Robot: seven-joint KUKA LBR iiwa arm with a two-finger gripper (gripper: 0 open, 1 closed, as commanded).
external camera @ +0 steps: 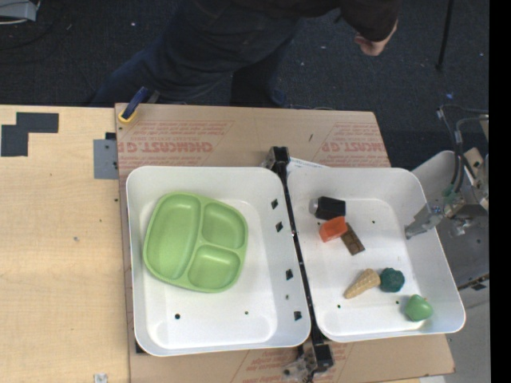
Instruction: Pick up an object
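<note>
Left of the hand [415, 228], the near bin [399, 183] holds small toys; the far bin [200, 337] holds a green plate [196, 242]. I cannot tell the hand's grip.

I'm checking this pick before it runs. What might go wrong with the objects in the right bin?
The black cylinder, orange block and brown bar sit bunched together, so a grasp may catch two or knock one aside. The corn piece touches the dark green item. The light green item lies near the bin's corner wall, which leaves little clearance.

green divided plate [196, 242] in left bin [152, 325], small toys in right bin [399, 186]
</note>
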